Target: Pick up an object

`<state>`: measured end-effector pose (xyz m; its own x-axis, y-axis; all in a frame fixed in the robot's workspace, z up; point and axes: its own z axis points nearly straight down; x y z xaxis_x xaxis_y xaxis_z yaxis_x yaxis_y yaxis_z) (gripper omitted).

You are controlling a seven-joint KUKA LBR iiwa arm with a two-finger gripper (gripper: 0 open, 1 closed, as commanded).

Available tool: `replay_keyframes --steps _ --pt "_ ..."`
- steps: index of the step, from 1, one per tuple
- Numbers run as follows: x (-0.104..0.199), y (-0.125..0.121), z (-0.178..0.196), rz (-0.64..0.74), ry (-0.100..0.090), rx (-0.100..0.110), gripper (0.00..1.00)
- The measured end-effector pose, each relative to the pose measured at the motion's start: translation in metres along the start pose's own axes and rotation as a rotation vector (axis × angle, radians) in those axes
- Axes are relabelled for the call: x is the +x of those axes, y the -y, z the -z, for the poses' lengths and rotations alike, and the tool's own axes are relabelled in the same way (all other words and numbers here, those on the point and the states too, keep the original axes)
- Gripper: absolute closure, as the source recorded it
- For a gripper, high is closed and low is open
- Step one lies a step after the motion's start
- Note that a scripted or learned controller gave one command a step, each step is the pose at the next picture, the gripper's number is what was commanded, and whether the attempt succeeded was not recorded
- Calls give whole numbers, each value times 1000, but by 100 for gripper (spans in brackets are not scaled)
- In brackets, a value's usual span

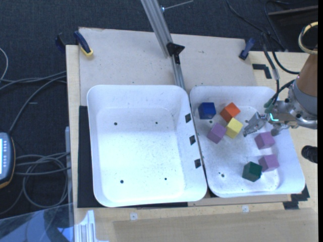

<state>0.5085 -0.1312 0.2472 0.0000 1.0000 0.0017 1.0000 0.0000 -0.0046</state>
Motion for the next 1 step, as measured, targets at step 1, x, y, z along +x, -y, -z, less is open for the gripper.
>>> replay_keyframes --steps 1 --pt "0 0 1 1 1 -4 0"
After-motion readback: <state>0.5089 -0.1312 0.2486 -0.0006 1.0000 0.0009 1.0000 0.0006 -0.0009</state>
